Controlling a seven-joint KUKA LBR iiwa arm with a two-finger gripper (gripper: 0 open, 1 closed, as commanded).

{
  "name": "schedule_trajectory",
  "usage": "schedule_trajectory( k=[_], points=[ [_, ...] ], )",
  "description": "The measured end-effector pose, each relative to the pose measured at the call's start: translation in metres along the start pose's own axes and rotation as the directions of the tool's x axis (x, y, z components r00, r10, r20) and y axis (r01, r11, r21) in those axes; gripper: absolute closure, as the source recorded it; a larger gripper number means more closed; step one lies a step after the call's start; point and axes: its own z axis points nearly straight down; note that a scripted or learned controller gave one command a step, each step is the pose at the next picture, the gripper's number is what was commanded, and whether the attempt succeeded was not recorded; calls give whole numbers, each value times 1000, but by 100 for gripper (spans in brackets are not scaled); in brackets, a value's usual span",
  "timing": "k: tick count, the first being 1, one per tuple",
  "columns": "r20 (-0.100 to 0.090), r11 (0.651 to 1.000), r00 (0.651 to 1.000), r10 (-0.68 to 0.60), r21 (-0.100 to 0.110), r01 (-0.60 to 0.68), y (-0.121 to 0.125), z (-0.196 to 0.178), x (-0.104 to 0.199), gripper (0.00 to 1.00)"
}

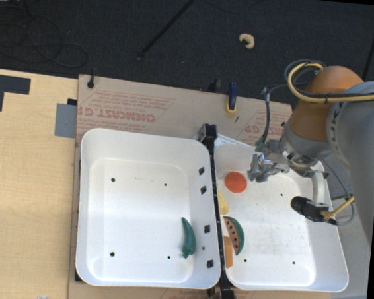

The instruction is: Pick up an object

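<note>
My gripper (259,174) hangs over the far part of the right bin (294,269), just right of an orange ball (236,182) that lies on the bin floor. Nothing shows between the fingers. A green and orange slice-shaped toy (234,235) rests against the right bin's left wall, with a small yellow piece (223,206) above it. In the left bin (105,170) a teal curved toy (187,238) lies near the divider.
A black divider strip (210,201) runs between the two bins. A black cable end (307,206) hangs from the arm over the right bin. The bins sit on a cardboard sheet (144,111) on a wooden bench.
</note>
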Motion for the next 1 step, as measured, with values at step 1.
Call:
schedule_trajectory(
  k=[1],
  points=[
    [-2, 1000, 1000, -3, -4, 3, -7, 62, 10, 100]
  ],
)
